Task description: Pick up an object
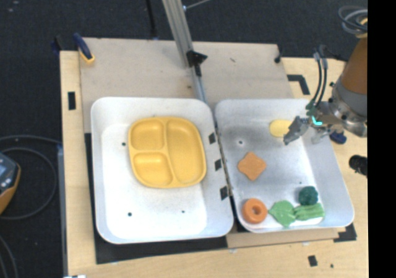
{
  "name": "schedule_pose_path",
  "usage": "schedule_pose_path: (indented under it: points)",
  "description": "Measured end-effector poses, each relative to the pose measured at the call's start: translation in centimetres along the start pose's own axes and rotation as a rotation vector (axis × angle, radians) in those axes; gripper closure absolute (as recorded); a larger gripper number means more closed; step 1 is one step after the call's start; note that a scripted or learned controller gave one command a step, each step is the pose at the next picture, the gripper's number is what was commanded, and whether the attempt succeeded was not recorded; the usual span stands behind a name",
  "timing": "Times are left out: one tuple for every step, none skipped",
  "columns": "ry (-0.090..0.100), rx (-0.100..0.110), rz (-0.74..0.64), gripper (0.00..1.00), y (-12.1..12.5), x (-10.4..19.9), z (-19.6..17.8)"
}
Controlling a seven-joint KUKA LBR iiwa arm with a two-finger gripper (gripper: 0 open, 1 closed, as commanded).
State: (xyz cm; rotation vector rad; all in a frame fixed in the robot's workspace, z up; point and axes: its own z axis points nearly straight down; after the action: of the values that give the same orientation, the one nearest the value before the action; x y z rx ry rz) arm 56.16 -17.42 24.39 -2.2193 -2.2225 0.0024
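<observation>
The arm [354,78] is reaching in from the right edge of the camera view, its orange band sitting highest and the grey wrist below it angling down and to the left. Dark cables are looping along its left side. The tool [296,132] is hanging at the wrist's lower left end, pointing leftward and slightly down, with a small teal light glowing on its body.

Robotics lab: bench [154,72] with white bins [111,208].
</observation>
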Motion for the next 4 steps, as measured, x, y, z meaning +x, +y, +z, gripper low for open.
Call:
schedule_pose_path:
  points:
    - [-0.001,-0.003,-0.001,0.00,0.1,0.0,-0.1]
    - [-0.001,0.001,0.002,0.00,0.7,-0.6,4.5]
    - [0.000,0.001,0.003,0.00,0.4,0.3,9.8]
    - [-0.001,-0.006,0.004,0.00,0.6,0.2,14.2]
